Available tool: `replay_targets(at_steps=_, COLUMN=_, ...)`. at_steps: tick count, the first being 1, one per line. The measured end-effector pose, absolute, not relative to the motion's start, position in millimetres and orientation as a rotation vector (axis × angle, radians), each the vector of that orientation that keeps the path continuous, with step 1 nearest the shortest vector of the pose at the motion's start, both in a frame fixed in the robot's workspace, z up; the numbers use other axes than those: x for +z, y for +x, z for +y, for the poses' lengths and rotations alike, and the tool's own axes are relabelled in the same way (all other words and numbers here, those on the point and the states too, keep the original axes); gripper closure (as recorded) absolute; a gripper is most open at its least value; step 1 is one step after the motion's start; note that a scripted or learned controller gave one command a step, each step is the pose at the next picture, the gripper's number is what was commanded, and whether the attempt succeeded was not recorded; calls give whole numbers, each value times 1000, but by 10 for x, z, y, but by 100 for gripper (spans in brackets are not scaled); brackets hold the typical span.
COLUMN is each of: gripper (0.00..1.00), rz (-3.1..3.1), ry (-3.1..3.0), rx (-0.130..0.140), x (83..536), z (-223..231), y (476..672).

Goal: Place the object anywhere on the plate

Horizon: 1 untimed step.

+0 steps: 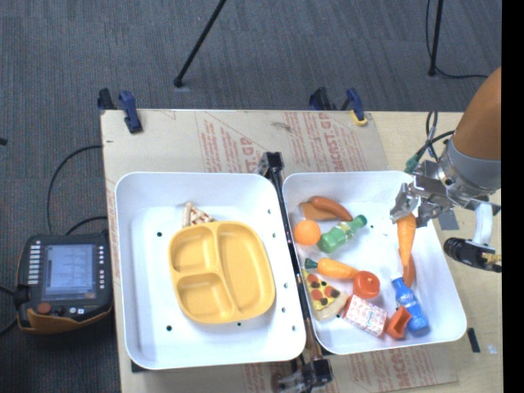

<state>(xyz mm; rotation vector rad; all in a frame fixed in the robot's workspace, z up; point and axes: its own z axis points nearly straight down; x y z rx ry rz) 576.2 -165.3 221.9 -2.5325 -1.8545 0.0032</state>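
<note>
At right of frame, above the right bin (455, 301), the gripper (412, 209) pinches a carrot (406, 248) by its top; carrying it level across to the yellow plate (221, 270), centre-left, should avoid swinging.

Glossy yellow plastic plate (221, 271)

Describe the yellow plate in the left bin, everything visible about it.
The yellow plate looks like smooth moulded plastic, a rounded rectangle with three compartments: two side by side at the far edge and a wider one nearest the camera. It lies flat, turned slightly askew, in the middle of the left bin. No food sits in it. A pale waffle-patterned piece pokes out at its far left corner.
</note>
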Motion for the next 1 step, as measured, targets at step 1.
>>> replay_targets(at_steps=1, gripper=0, rz=-1855, ry=-2532, rx=3, x=2220, z=-1653, y=5762)
